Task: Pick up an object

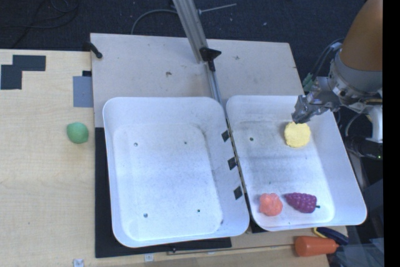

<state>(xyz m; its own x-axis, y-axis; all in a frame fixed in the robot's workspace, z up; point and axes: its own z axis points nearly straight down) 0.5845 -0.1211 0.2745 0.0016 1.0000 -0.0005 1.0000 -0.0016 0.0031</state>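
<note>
Seen from above at a slant: two shallow white plastic bins side by side, the right-hand bin [337, 159] taken as the landmark throughout. Inside it, toward the far side, a pale yellow lumpy lemon-like toy [297, 135]; along its near edge, a small orange-pink rounded toy [270, 204] just beside a purple grape-bunch toy [302, 202]. To its left, touching along the shared rim, the left-hand white bin [164, 166]. Well off to the left of both, on the light wooden benchtop, a small green ball [77, 132]; just past the right-hand bin's near rim, an orange carrot-shaped toy [315, 245]. Reaching in over the right-hand bin's far right corner, the grey arm with its orange band, ending in the dark two-finger gripper [304, 110], poised directly above and apparently touching the top edge of the yellow toy. Jaw state impossible to tell, the tips too dark and small to separate. Judged as the approach or descent step, with the yellow toy the likely target and nothing yet lifted. Next move probably calls for a straight drop astride the toy, a firm close, then a clean lift clear of the bin floor.
</note>
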